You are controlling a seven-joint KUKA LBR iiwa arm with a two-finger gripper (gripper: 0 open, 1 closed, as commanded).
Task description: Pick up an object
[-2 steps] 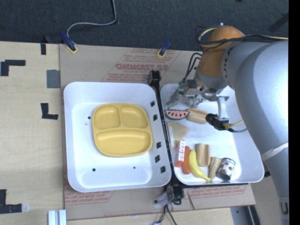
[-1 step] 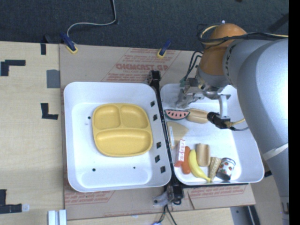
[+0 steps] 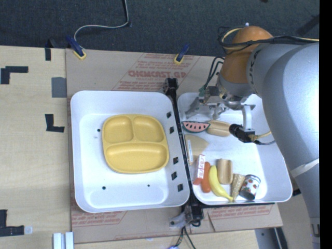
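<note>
My gripper hangs low over the far part of the right bin, below the orange band of the wrist. Just in front of it lie a watermelon slice and a tan bread roll, side by side. The gripper stands right above their far edges; whether it touches either I cannot tell. Nearer the bin's front edge sit a yellow banana, an orange carrot, a small red-and-white packet, a tan roll piece, a cone-shaped piece and a dark round toy.
The left bin holds a yellow divided plate. A black clamp bar runs between the two bins. The big grey arm body covers the right side of the bench. Cardboard lies under both bins.
</note>
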